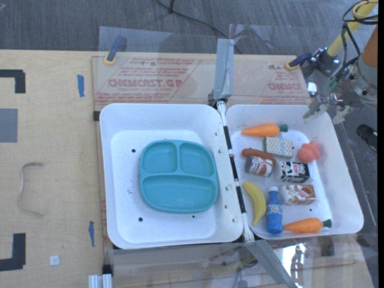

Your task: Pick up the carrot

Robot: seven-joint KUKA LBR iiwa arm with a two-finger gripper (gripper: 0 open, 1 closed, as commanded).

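Note:
Two orange carrots with green tops lie in the right bin (pixel 351 203). One carrot (pixel 261 130) rests near the bin's far edge, the other carrot (pixel 304 225) near its front edge. My gripper (pixel 324 111) hangs over the bin's far right corner, to the right of the far carrot and apart from it. Its fingers stand open with nothing between them.
The right bin also holds a sausage (pixel 257 154), a can (pixel 260 166), a patterned box (pixel 279 146), a pink fruit (pixel 309 152), a milk carton (pixel 294 171), a banana (pixel 257 201) and a blue bottle (pixel 274 211). A teal divided plate (pixel 178 176) lies in the left bin (pixel 114 161).

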